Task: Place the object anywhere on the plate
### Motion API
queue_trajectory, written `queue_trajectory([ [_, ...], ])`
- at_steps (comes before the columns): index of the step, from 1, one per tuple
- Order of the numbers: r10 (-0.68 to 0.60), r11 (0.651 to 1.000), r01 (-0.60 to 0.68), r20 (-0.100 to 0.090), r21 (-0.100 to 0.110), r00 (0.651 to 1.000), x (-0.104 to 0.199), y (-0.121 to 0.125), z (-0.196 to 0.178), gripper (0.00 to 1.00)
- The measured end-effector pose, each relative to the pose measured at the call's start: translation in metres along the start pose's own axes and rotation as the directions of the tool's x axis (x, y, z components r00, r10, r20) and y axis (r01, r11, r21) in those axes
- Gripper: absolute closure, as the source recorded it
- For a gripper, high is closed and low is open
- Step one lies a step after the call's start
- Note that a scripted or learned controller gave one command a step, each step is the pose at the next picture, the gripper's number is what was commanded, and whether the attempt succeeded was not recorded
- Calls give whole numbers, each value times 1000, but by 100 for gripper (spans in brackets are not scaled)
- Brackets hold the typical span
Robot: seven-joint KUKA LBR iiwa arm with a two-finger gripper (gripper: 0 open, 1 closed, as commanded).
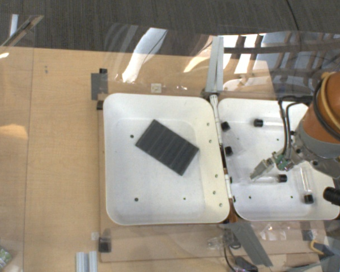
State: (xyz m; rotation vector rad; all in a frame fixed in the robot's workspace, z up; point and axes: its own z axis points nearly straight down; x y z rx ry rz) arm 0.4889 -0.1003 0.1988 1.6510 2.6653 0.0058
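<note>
Grey and ribbed, the plate lies tilted in the left bin, left of centre in the frame. The gripper is lowered over the right bin at the right of the frame. The step in hand is judged to be the pickup. Next, a secure grasp and a carry leftward are called for. The object cannot be identified among small dark pieces and a clear tube. Whether the jaws are parted cannot be told.

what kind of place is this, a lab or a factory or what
Probably a robotics lab test bench: two white bins fixed to a wooden bench, a clear screen around them, and an arm reaching in.
</note>
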Motion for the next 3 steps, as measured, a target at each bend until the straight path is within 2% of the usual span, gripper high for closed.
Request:
queue_trajectory([
  [3, 0, 1000, 0, 0, 0, 1000, 0, 0, 0, 0],
])
